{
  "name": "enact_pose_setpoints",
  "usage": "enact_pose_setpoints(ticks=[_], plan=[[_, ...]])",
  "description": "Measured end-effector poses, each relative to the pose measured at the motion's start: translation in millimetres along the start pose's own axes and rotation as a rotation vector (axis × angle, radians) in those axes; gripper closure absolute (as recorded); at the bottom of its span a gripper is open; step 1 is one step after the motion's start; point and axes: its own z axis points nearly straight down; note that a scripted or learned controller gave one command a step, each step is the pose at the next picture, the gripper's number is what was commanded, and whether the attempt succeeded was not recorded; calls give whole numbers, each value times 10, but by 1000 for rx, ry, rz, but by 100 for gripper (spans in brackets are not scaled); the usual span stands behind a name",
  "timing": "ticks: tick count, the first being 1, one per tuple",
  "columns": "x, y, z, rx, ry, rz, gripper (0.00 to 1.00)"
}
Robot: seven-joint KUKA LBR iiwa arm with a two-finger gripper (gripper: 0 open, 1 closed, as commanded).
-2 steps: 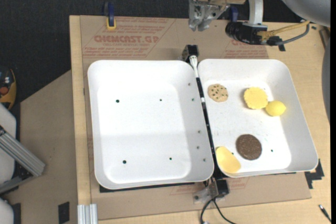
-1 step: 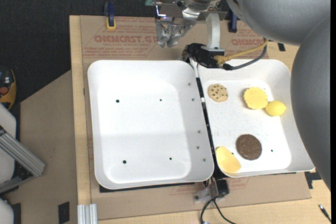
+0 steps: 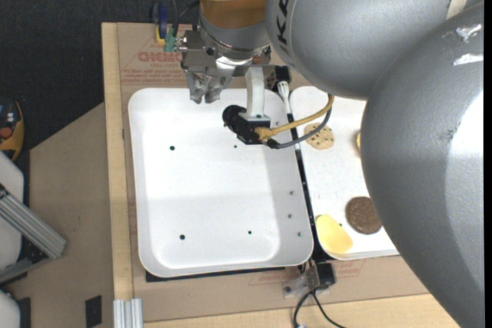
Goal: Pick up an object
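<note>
My gripper (image 3: 205,92) hangs below the orange-banded wrist, over the far edge of the left bin (image 3: 154,165), with nothing visibly in it. The loose objects lie in the right bin (image 3: 338,253): a brown round disc (image 3: 363,215), a pale yellow piece (image 3: 334,234) at the near left corner, and a tan speckled cookie-like piece (image 3: 322,138) by the divider. A small yellow thing (image 3: 358,140) peeks out from behind the arm. My arm hides most of the right bin.
A black fitting with cables (image 3: 244,125) hangs from the wrist over the left bin's far right part. The cardboard-coloured bench (image 3: 115,88) surrounds the bins. Small dark specks dot the left bin's floor.
</note>
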Motion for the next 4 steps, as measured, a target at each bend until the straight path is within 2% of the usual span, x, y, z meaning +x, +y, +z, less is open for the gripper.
enact_pose_setpoints(ticks=[1,2,3,4], plan=[[15,-342,423,1,-1,4,100],[18,-526,155,-7,2,4,100],[19,-626,-264,-12,3,4,100],[18,-311,-425,-13,2,5,100]])
